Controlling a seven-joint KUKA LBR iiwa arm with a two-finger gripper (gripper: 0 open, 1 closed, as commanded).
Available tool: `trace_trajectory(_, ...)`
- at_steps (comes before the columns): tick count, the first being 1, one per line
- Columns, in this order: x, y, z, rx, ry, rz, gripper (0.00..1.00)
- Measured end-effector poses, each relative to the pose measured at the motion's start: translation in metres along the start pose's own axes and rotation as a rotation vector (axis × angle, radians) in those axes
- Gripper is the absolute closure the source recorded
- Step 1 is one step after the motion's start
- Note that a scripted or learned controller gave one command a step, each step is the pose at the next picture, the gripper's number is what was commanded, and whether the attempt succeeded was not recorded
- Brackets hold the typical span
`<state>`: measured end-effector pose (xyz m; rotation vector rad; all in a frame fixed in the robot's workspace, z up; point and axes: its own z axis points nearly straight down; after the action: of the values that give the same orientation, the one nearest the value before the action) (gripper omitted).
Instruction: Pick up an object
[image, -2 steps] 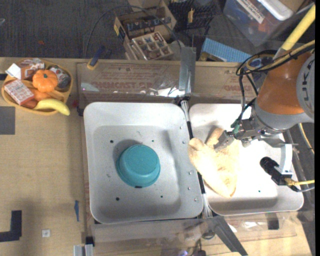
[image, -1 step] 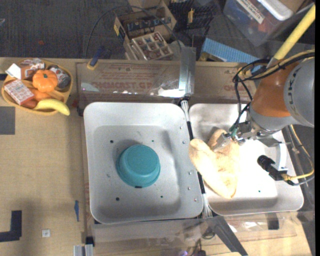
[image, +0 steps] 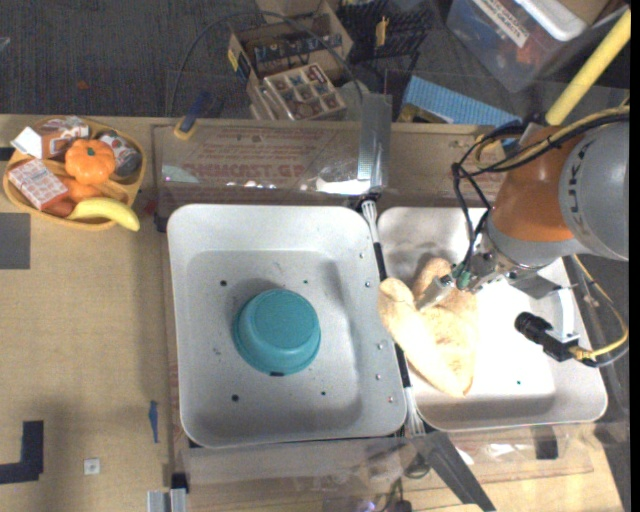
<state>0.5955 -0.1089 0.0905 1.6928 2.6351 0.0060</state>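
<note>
Looking down on two white bins side by side. Finding one teal bowl (image: 278, 330) upside down in the left bin (image: 200, 240). Finding one tan plush toy (image: 432, 328) (pale, floppy, lumpy) sprawling across the right bin (image: 570, 405), against its left wall. Hovering the gripper (image: 455, 280) at the toy's upper end; cannot tell its finger spread.
</note>
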Motion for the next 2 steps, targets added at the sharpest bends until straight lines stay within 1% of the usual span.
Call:
trace_trajectory(1,-0.0007,0.0012,-0.0092,-0.004,0.001,0.003,1.00)
trace_trajectory(2,-0.0009,0.0010,-0.0092,-0.004,0.001,0.003,0.00)
